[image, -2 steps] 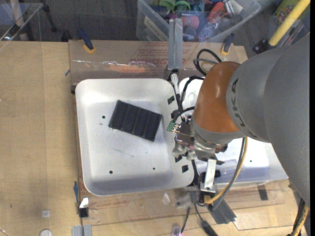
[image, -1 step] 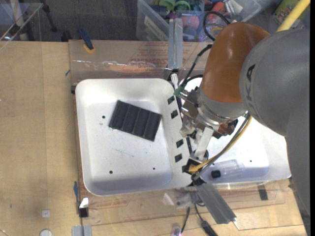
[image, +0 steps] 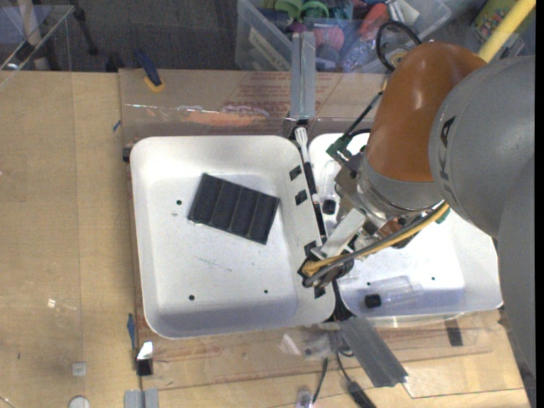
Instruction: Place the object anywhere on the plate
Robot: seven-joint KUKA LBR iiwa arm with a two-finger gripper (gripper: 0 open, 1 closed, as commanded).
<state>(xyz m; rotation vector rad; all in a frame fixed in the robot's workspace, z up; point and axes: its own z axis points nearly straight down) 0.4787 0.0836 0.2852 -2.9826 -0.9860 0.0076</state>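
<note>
Grey arm (image: 459, 134) hangs over right bin (image: 476, 287); black plate (image: 234, 208) at 9 o'clock; grasp step, jaws unclear, next needs object

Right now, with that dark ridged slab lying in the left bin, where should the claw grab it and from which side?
Probably from straight above, across the slab's shorter width near its middle. It lies flat and slightly tilted on the left bin's floor, with bare space all around its long edges, so the claw would need turning to match that tilt.
</note>
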